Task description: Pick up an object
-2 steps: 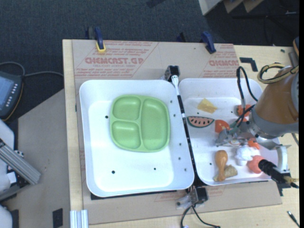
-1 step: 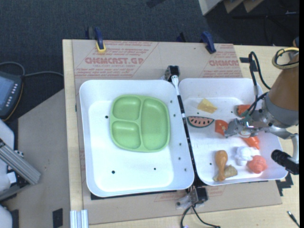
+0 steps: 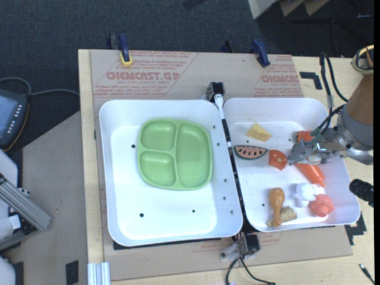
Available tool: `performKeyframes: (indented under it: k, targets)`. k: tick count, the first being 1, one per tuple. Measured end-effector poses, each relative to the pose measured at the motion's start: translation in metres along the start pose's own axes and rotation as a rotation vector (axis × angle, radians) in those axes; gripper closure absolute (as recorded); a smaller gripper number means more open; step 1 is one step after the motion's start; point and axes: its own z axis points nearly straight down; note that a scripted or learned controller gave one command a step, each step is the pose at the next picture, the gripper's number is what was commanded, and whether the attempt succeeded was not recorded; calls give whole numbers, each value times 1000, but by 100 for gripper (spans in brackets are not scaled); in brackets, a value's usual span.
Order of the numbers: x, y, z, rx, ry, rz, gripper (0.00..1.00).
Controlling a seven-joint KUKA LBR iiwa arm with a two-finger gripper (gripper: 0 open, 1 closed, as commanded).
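My claw [image 3: 301,153] hangs low over the right bin [image 3: 285,107], just above the carrot [image 3: 311,172], and I cannot tell how it is set or whether it has anything. The carrot lies at the bin's right side between the red strawberry-like piece [image 3: 277,158] and a white lump [image 3: 305,193]; I judge it light, stiff and rather slick, best taken across its thick middle. Around it lie a cheese wedge [image 3: 257,133], a watermelon slice [image 3: 249,152], a drumstick [image 3: 276,203] and a pink lump [image 3: 321,205], while the left bin [image 3: 119,212] holds a green divided plate [image 3: 176,154].
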Motion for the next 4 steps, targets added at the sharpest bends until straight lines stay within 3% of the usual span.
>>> performKeyframes:
  k: [1, 4]
  targets:
    - [0, 1, -24, 1, 1, 0, 100]
    - [186, 29, -16, 4, 5, -6, 100]
